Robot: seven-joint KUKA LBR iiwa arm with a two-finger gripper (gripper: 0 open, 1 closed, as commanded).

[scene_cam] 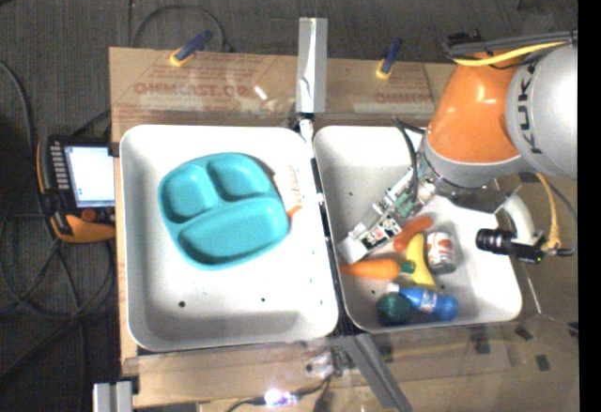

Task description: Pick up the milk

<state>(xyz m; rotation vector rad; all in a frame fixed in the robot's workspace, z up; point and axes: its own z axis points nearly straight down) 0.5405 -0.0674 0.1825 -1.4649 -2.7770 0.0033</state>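
Observation:
My gripper is low in the right bin, reaching down and left from the orange-banded wrist. Its tip is at the left end of a pile of toy food. A white boxy shape with dark print lies right at the tip; I cannot tell whether it is the milk or part of the gripper. Just below it lies a carrot. An orange piece, a red and white can, a yellow piece, a blue bottle and a dark green piece lie nearby.
The left bin holds a turquoise divided plate, with a small orange item at its right edge. A divider wall separates the bins. A black cylinder hangs over the right bin's right side.

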